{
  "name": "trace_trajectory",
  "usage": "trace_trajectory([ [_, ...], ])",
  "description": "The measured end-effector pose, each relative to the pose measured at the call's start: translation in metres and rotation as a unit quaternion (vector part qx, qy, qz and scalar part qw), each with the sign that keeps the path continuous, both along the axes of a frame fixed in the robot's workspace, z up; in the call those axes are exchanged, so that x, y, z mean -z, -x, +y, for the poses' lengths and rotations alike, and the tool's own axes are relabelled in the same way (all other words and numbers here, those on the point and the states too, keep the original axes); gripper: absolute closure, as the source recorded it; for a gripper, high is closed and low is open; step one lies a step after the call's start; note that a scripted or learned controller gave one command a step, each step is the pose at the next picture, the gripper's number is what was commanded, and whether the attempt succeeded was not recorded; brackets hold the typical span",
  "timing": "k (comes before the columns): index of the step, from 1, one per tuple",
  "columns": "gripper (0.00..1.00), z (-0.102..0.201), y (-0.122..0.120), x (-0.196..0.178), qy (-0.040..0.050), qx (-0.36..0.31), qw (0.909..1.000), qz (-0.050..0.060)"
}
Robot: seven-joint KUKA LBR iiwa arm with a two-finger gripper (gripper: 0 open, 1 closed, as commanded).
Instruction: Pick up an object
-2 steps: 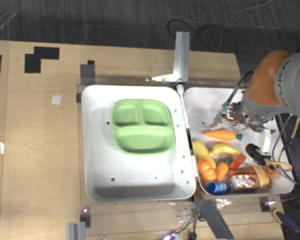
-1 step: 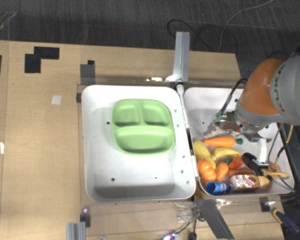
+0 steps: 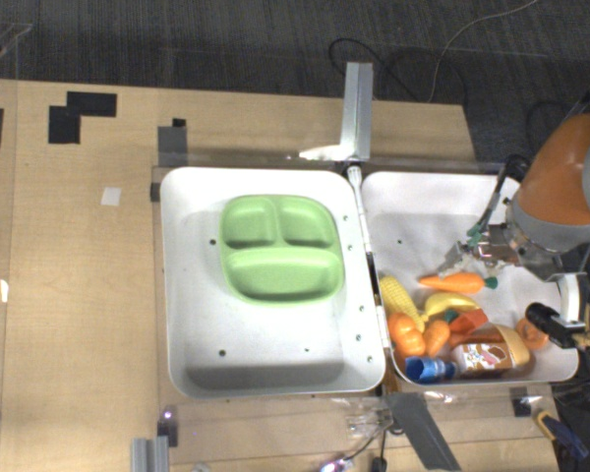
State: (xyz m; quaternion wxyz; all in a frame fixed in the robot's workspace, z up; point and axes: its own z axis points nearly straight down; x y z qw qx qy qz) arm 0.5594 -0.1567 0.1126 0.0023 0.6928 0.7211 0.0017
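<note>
The gripper (image 3: 475, 251) hung low over the right bin (image 3: 423, 205), just at twelve o'clock of a carrot (image 3: 454, 283); I could not tell its state or any hold. The carrot topped a toy-food heap at the bin's six o'clock. A green tray (image 3: 278, 247) lay in the left bin (image 3: 192, 293).

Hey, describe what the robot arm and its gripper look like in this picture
The arm enters from the right: a rounded grey body with a wide orange band above the wrist. Thin dark cables run along the wrist down to the gripper, a small metallic grey assembly with darker parts. It is too small to make out markings.
</note>
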Motion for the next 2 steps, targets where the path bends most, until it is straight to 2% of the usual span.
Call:
trace_trajectory([
  [1,0.00,0.025,0.013,0.022,0.0025,-0.063,0.9980,-0.007],
  [2,0.00,0.056,-0.095,0.025,0.0000,-0.045,0.9990,0.001],
])
